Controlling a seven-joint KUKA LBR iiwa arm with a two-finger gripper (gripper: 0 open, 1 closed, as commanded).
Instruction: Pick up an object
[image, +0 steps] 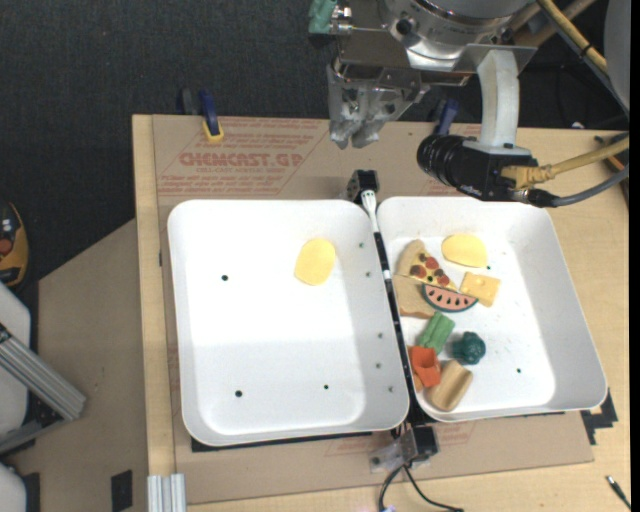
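A tan cylinder (450, 385) heads the toy food crowded in the right bin (560, 290); one yellow piece (315, 261) lies alone in the left bin (200, 300). My gripper (358, 130) hangs empty, narrowly parted, beyond both. I'd target the isolated piece, descending squarely.

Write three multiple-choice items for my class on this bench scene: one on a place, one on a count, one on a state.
1. Where does the watermelon slice lie?
A. left bin
B. right bin
C. on the bench

2. How many items lie in the left bin?
A. one
B. three
C. five

3. Where is the end effector?
A. pressed into the right bin
B. above the bench behind the bins
C. resting on the yellow piece

Answers: 1 B, it sits among the toy foods in the right bin. 2 A, just the yellow piece. 3 B, it hangs over the cardboard beyond the bins' far rims.
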